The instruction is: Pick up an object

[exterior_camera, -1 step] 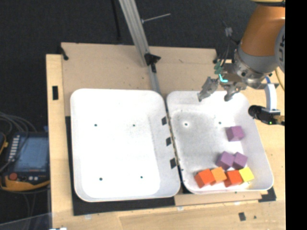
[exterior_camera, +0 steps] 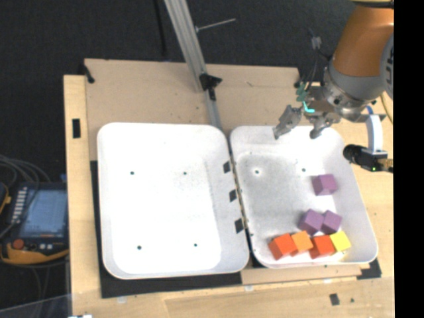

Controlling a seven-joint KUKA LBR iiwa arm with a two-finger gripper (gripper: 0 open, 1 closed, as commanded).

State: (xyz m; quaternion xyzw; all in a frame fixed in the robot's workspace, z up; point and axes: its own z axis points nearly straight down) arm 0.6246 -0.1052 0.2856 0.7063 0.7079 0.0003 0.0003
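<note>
My gripper [exterior_camera: 299,128] hangs over the far edge of the right bin [exterior_camera: 278,191], open, its two grey fingers spread with nothing between them. Well nearer the camera, a purple block [exterior_camera: 324,184] lies alone by the bin's right side. At the bin's near right corner sits a cluster: two purple blocks [exterior_camera: 320,220], an orange-red block [exterior_camera: 284,246], an orange block [exterior_camera: 303,242], a red block [exterior_camera: 322,246] and a yellow block [exterior_camera: 340,242]. All blocks rest on the bin floor, apart from the gripper.
The left bin [exterior_camera: 165,197] lies beside the right one, with black clips along their shared edge. A slanted metal pole [exterior_camera: 192,48] rises behind the bins. A handheld control pendant [exterior_camera: 33,220] sits off the bench at far left.
</note>
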